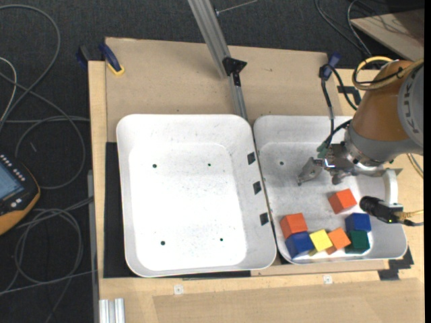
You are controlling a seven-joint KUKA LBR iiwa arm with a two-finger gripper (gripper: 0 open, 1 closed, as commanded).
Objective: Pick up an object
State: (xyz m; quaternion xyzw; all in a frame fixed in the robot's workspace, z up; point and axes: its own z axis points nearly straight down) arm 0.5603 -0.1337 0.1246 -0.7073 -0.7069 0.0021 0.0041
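Note:
My gripper (321, 173) hangs low over the middle of the right bin (283, 136), fingers spread apart and nothing between them. An orange block (343, 199) lies just below and right of it, not touching. Along the bin's near edge several blocks crowd together: an orange one (293, 223) on top of a blue one (300, 245), a yellow one (321, 239), a small orange one (339, 238), and a blue one (359, 222) above a green one (360, 241).
The left bin (135, 133) sits beside the right one, with black clips on the shared wall. A slanted metal pole (214, 36) rises from the bench behind the bins. Blue clamps (113, 59) mark the back corners.

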